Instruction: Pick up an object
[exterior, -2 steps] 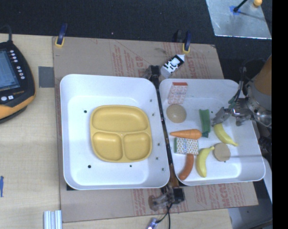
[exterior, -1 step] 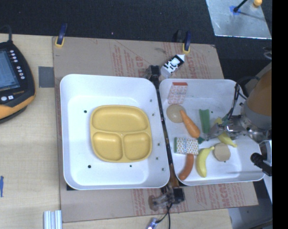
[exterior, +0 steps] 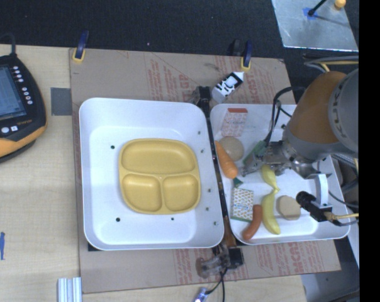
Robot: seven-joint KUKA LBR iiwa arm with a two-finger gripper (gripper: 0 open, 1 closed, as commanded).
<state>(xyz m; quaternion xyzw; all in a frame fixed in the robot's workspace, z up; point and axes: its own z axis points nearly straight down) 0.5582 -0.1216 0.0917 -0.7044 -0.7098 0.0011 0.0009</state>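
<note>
While the grey arm [exterior: 328,118] with its orange band reaches in from the right, we see its gripper [exterior: 256,163] hanging low over the right-hand white bin [exterior: 328,231], near that bin's middle and close to its left side. We cannot tell how the jaws stand, nor whether anything lies between them; the wrist and its cabling hide that part.

Beside the gripper, to its left, we find a carrot [exterior: 226,160] lying along the bin's left wall, with a pale round object [exterior: 233,148] touching its upper end. Just below the gripper a small yellow banana [exterior: 270,178] rests on the bin floor, and a second banana [exterior: 268,214] lies further toward the front edge. A reddish sausage [exterior: 252,224] sits just beside that second banana, and a patterned packet [exterior: 243,204] lies to their left. A tan, bread-like piece [exterior: 289,207] sits to the right of the lower banana. A white card with a red stripe [exterior: 234,121] lies at the bin's far end.

We see the left-hand white bin [exterior: 95,168] holding a yellow compartment tray [exterior: 159,175], set flat near its middle. An orange-edged handheld controller [exterior: 11,109] rests on the bench at far left.
</note>
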